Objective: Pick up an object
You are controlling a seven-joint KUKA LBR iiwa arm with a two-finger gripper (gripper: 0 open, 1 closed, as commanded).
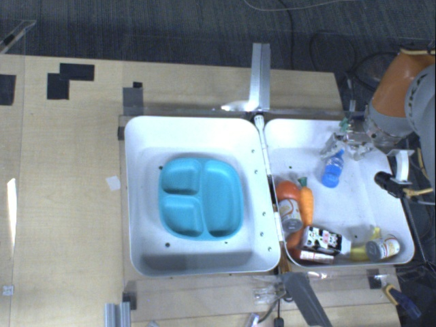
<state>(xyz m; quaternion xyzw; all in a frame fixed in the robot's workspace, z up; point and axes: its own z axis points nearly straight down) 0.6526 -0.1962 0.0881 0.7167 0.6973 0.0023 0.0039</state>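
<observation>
My gripper (346, 146) hangs over the back of the right bin (409, 218), reaching in from the right. A small blue bottle (332, 172) with a clear upper part tilts down and to the left from it. The bottle's upper end sits between the metal fingers (359, 150), which are closed on it. Along the bin's left wall lie an orange carrot (307, 205) and a red bottle with a grey label (289, 208). At the front of the bin are a black-and-white box (320, 240) and a yellowish bottle (373, 249).
The left bin (143, 182) holds a blue divided plate (201, 197) in its middle. A metal post (260, 73) stands behind the wall between the two bins. The middle of the right bin's floor (361, 203) is bare white.
</observation>
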